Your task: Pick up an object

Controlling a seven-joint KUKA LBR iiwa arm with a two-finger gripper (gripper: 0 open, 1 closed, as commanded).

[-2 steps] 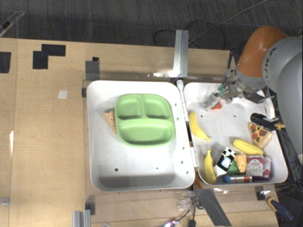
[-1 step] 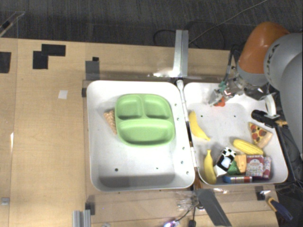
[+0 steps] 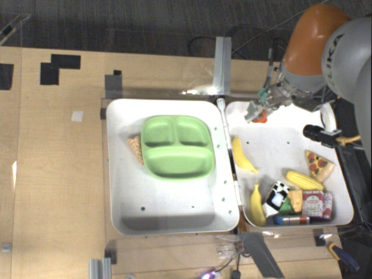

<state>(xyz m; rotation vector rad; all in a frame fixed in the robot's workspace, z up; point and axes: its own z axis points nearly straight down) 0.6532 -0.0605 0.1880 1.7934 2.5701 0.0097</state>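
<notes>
The counter [image 3: 58,173] carries two shallow white bins side by side. The left bin [image 3: 125,208] holds one green divided plate [image 3: 176,146], its long axis running across the bin, set toward the bin's far edge; one waffle-like piece [image 3: 135,149] peeks out from under the plate's left edge.

The right bin [image 3: 279,150] holds the loose things, most of them crowded into its near right corner. There are two bananas: one [image 3: 241,156] lies against the bin's left wall with its long axis running from far to near, tilted slightly rightward at the near end; the other [image 3: 257,204] stands along the near left corner, its long axis also far to near. One corn cob [image 3: 304,181] lies across, tilted down to the right. One pizza slice [image 3: 318,165] sits by the right wall, its tip pointing toward the near right. One red box [image 3: 316,206], one black-and-white toy [image 3: 277,196] and one marker [image 3: 293,220] along the near edge complete the pile.

The arm [image 3: 325,39] reaches over the far edge of the right bin. The tool [image 3: 258,112] hangs near the bin's far left corner, with something small and red-orange at its tip; I cannot tell what it is, nor whether the tool is spread or pressed together. The nearer banana lies just beyond the tool toward the near side; the pile is well apart from it.
</notes>
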